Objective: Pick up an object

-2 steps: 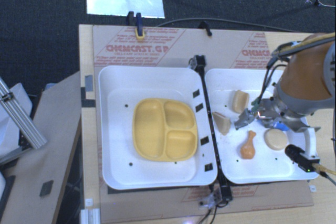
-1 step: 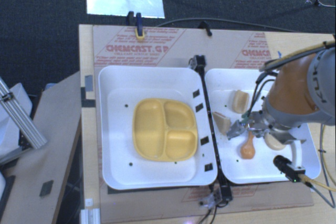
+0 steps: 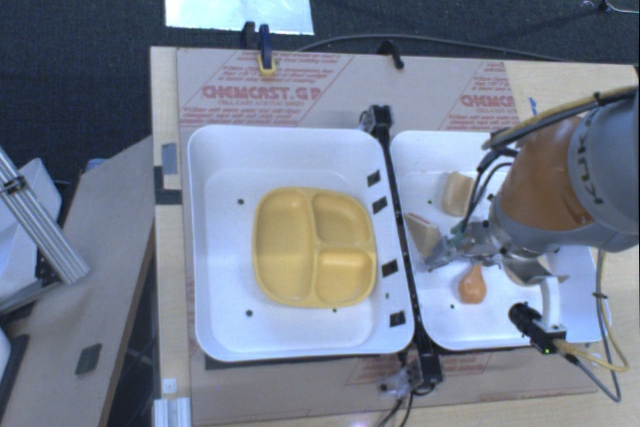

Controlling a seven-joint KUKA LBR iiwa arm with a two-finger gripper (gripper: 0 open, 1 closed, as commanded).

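The arm (image 3: 560, 185) reaches over the right bin (image 3: 420, 155), its gripper (image 3: 447, 250) low near the bin's left edge. An orange object (image 3: 472, 285) lies toward the front edge, two tan pieces (image 3: 458, 192) nearer the back. A yellow divided plate (image 3: 315, 247) sits mid left bin (image 3: 230, 155).

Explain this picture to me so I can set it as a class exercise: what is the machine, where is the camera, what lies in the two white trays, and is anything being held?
The camera is fixed above a bench, looking down at a slant. The grey and orange machine entering from the right is a robot arm. Its hand hangs low over the right bin, but I cannot tell whether it grips anything.

The left bin holds a yellow divided plate. The right bin holds three small items: a tan block, a pale wedge and an orange piece. The hand is beside the wedge, with the orange piece just below it.
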